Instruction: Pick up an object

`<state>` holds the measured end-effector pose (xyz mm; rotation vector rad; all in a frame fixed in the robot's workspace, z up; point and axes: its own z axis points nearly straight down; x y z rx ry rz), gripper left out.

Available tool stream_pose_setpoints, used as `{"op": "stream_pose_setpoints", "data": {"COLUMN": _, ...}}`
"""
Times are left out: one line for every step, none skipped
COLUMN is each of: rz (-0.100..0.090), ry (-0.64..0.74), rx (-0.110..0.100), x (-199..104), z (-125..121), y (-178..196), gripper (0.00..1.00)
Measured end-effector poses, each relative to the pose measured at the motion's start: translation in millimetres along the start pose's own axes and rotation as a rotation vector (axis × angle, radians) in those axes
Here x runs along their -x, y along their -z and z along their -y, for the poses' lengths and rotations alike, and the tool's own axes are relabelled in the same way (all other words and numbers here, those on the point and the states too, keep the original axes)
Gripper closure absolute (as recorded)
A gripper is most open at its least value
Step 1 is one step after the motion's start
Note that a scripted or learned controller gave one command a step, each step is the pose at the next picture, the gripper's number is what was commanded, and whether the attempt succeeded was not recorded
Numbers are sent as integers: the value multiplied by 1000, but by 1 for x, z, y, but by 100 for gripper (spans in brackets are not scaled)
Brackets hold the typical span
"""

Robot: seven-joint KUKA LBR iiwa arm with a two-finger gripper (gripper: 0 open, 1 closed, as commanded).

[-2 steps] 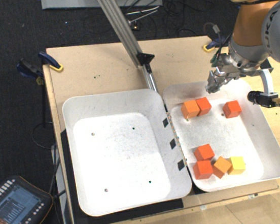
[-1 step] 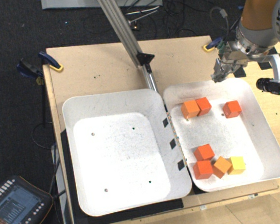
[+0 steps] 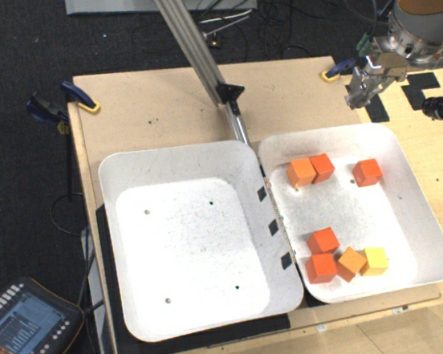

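One gripper point(image 3: 360, 93) hangs at the upper right, above the bench beyond the right bin's point(image 3: 417, 187) far rim, carrying nothing; whether it is apart or together cannot be told. Nearest it in that bin lies a lone red block point(image 3: 366, 172), then two touching orange blocks point(image 3: 310, 170). Four more cluster at the near edge, one of them a yellow block point(image 3: 375, 259). Judging by spacing, the lone block looks easiest to grasp.
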<state>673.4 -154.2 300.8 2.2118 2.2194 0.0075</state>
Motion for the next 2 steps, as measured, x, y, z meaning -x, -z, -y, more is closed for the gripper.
{"op": "stream_pose_setpoints", "data": {"rz": -1, "ry": 0, "rx": -7, "x": 0, "z": -1, "y": -3, "gripper": 100}}
{"op": "stream_pose_setpoints", "data": {"rz": -4, "ry": 4, "rx": -10, "x": -51, "z": -4, "y": -24, "gripper": 100}}
